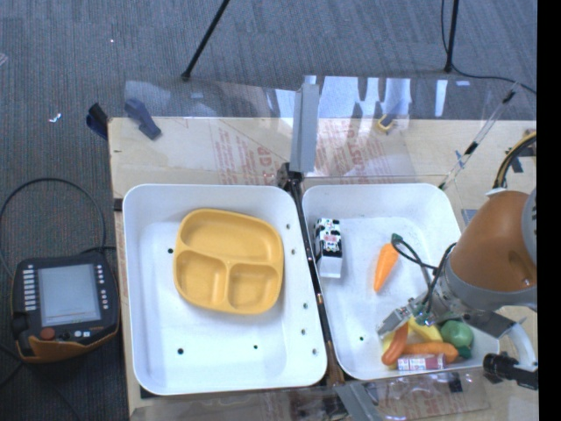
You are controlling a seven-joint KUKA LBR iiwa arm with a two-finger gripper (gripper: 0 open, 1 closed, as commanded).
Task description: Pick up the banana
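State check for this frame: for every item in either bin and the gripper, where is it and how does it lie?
Yellow plate: flat, left bin.
Cow toy: on a white block, right bin.
Carrot: lying alone, right bin.
Banana: in the corner pile, beneath the gripper.
Green fruit: in the same pile.

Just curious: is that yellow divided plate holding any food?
Empty. The yellow plate in the left bin shows three bare compartments.

A yellow plate point(230, 260) sits in the left bin point(149, 209), and a toy cow point(329, 237) and carrot point(386, 266) lie apart in the right bin point(368, 196).
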